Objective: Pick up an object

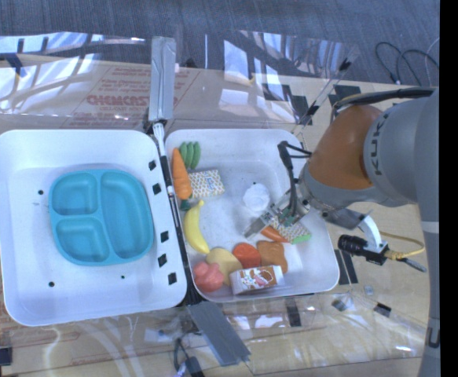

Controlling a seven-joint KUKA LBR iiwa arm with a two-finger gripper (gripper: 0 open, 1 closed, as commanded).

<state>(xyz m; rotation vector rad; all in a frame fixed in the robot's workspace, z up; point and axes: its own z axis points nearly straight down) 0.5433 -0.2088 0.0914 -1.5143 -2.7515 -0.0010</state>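
Just beneath the fingers lies a patterned packet.

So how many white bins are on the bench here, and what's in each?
2. The left bin holds a blue divided tray. The right bin holds toy food, including a banana and a carrot; the gripper reaches into it and may hide items.

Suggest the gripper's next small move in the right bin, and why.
Probably a short straight descent. The gripper sits low in the right bin, over the small orange piece and patterned packet at its right side. Whether anything is held is unclear, and the other food lies toward the bin's left and front.
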